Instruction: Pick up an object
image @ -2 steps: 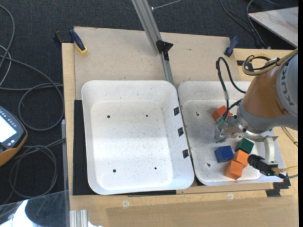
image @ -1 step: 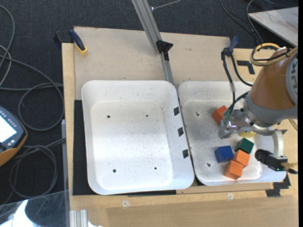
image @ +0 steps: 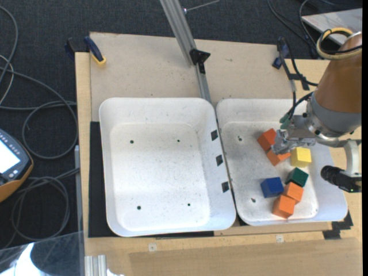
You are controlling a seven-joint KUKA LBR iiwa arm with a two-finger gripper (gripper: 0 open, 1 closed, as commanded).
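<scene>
Several small blocks lie in the right bin (image: 247, 203). An orange block (image: 266, 138) sits highest, with another orange piece (image: 276, 157) just below it. A yellow block (image: 301, 156) lies to their right, a green block (image: 298, 176) under it, a blue block (image: 272, 187) lower left, and two more orange blocks (image: 287, 199) at the bottom. My gripper (image: 283, 144) hangs low over the upper orange blocks, right beside the yellow one. The arm's wrist covers its fingers from above.
The left bin (image: 155, 165) stands beside the right one, their rims touching at the middle. A slanted metal pole (image: 183, 30) runs from the top down to the bins' junction. Cables and a clamp (image: 95, 50) lie around the board's edges.
</scene>
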